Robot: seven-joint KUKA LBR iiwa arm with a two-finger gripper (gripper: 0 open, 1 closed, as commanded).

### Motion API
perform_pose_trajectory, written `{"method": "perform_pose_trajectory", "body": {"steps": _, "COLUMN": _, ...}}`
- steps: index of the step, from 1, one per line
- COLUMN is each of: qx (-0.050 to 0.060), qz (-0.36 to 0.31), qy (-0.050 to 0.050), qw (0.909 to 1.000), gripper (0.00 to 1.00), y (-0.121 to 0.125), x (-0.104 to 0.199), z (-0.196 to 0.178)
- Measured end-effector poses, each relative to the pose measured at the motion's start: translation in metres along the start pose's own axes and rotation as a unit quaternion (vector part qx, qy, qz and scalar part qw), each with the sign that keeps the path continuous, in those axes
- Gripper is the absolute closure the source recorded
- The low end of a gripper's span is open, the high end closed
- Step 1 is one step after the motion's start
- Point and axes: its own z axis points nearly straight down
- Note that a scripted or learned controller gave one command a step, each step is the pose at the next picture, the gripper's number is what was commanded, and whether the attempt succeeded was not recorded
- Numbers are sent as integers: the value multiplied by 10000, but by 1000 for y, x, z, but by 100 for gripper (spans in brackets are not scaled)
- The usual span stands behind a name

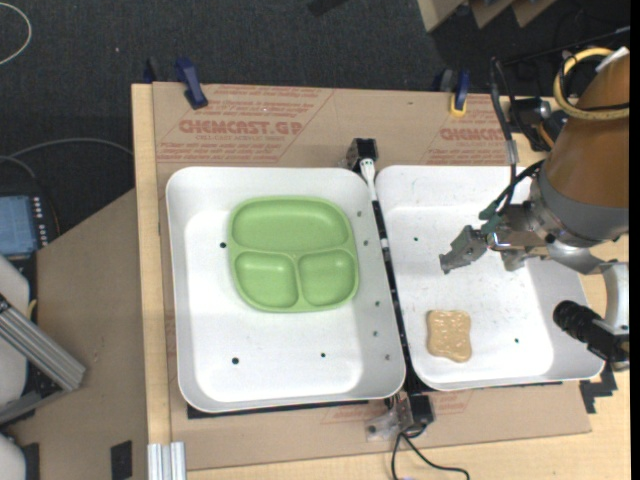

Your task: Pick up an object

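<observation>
Camera view: the table (pixel 300 118) carries two white bins side by side. The left bin (pixel 200 368) holds a green divided plate (pixel 293 253), three compartments, lying flat in the upper middle. White floor shows on all sides of the plate, most of it below, toward the near rim.

The right bin (pixel 420 198) holds one tan, roughly square, lumpy object (pixel 450 335) flat on the floor in its lower left part, near the near rim and not far from the rim shared with the left bin. Nothing touches it. Bare floor lies above it and to its right.

The arm (pixel 590 158) comes in from the right, orange band up top, grey wrist below. The tool (pixel 458 252) hangs over the middle of the right bin, pointing left, above and slightly right of the tan object, well apart from it. Nothing sits between the fingers. Dark fingers blur together against the speckled floor; open or closed, cannot tell.

The arm covers the right bin's upper right part and its far right rim. The frame edge cuts off the arm's upper body. A black part sticks out over the bin's lower right corner, kind unclear. Cables trail at the table's near edge.
</observation>
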Motion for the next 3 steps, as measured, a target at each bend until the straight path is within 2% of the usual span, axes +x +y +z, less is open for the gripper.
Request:
{"method": "perform_pose_trajectory", "body": {"steps": 1, "qx": 56, "qz": 31, "qy": -6, "qw": 10000, "gripper": 100, "y": -1, "x": -3, "z": -2}}
{"method": "perform_pose_trajectory", "body": {"steps": 2, "qx": 6, "qz": -5, "qy": 8, "qw": 10000, "gripper": 100, "y": 2, "x": 51, "z": -109}}
{"method": "perform_pose_trajectory", "body": {"steps": 3, "qx": 57, "qz": 7, "qy": 2, "qw": 10000, "gripper": 100, "y": 1, "x": 102, "z": -112}}
